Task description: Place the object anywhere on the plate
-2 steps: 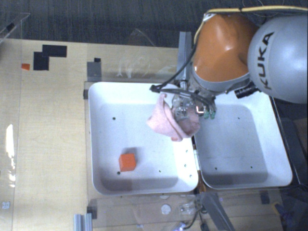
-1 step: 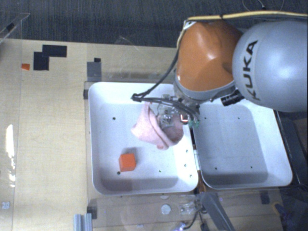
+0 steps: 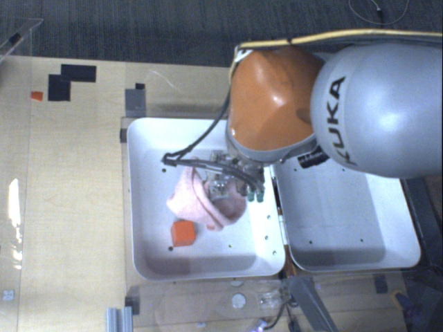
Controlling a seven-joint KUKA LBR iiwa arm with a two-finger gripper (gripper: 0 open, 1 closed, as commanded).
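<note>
On the floor of the left bin [image 3: 142,185], just beside the near edge of the pink plate [image 3: 183,198] and apart from the gripper [image 3: 232,185]: the orange block [image 3: 183,234], not yet on the plate. Probably at the pick stage, to judge by that gap. Best done by shifting toward the bin's front-left corner, centring squarely over the block and coming straight down. Close on two opposite flat faces rather than on corners. Keep off the plate's rim on the way down, since a nudge could slide plate or block aside. Confirm the grip before lifting, rise clear of the rim, carry the short way across, and release low over the plate's middle to stop a bounce.

As for pose: reaches in from the right across the right bin [image 3: 346,234], bulky grey arm [image 3: 374,102] and orange band [image 3: 270,102] overhead, wrist aimed roughly downward above the plate's right part. Trails a black cable [image 3: 197,144] off to the left. Parted or closed: impossible to read beneath the wrist hardware.
</note>
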